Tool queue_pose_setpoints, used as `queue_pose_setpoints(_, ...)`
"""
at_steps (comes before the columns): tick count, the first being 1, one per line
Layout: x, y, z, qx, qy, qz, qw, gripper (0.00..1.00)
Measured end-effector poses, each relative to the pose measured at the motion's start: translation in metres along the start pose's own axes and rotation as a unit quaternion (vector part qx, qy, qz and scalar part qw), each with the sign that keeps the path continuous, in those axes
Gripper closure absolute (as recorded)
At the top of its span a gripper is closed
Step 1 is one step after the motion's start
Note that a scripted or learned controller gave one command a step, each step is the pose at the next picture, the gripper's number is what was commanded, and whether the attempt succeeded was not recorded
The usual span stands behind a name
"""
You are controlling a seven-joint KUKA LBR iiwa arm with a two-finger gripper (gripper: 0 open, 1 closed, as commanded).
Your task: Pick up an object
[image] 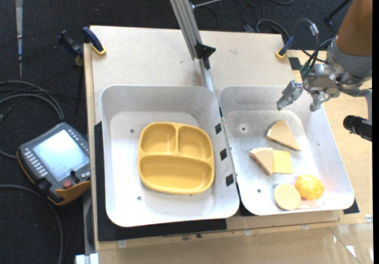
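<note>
Left bin (118,138) just has a yellow divided plate (176,157). The right bin (337,168) holds the pickables: a sandwich half (263,159), cheese square (283,162), bread wedge (283,135), round cracker (288,196) and an orange (309,186). All probably light toy food; the wedge looks stiff, best pinched across its flat sides. The gripper (302,97) hangs above the bin's back rim, fingers spread, nothing in them. Smooth white floor, decent room.

A single fixed camera is mounted above the bench (148,55) and looks down at a slant. Its field takes in the whole bench top, with the left bin (118,109) and right bin (249,106) side by side across the centre. The distance is moderate: dark floor (41,50) surrounds the bench, and the arm (358,26) enters at the right edge.
</note>
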State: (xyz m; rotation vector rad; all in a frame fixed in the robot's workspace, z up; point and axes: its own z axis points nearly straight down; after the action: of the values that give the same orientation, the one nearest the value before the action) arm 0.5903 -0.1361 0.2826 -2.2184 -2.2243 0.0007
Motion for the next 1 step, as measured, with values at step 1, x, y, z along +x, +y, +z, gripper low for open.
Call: queue_pose_setpoints(1, 0.0, 0.0, -0.0001, 0.0, 0.0, 0.001, 1.0, 0.0)
